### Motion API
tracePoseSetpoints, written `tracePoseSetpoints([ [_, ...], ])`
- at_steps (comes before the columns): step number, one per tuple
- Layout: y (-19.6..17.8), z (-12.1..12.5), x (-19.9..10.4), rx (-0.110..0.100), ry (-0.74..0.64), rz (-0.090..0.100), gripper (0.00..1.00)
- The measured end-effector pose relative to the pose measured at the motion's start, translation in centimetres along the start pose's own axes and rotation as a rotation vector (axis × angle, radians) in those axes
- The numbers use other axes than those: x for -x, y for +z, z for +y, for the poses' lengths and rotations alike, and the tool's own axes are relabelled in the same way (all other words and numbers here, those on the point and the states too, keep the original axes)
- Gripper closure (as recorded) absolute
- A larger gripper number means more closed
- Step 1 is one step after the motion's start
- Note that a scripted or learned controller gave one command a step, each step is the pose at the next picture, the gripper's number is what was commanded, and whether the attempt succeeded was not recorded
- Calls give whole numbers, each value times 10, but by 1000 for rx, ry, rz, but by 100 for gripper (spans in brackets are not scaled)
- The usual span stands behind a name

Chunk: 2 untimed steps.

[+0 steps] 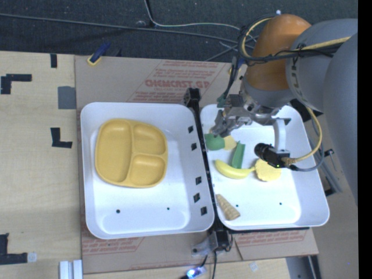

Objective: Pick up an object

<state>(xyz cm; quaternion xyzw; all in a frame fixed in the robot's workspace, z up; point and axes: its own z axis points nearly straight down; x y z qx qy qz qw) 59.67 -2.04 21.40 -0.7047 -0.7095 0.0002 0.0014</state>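
Simply curved yellow banana (pixel 233 170), flat

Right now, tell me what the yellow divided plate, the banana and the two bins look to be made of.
Yellow divided plate: likely moulded plastic, matte, with soft rounded compartment ridges.
Banana: probably a plastic toy, of even, unblemished yellow with a slight sheen.
Left bin and right bin: apparently thin white plastic, smooth, with rounded corners and a faint gloss.
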Motion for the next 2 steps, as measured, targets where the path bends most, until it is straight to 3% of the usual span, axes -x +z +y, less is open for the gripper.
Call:
tracePoseSetpoints([
  [2,1,-46,-105,-2,1,-2,100],
])
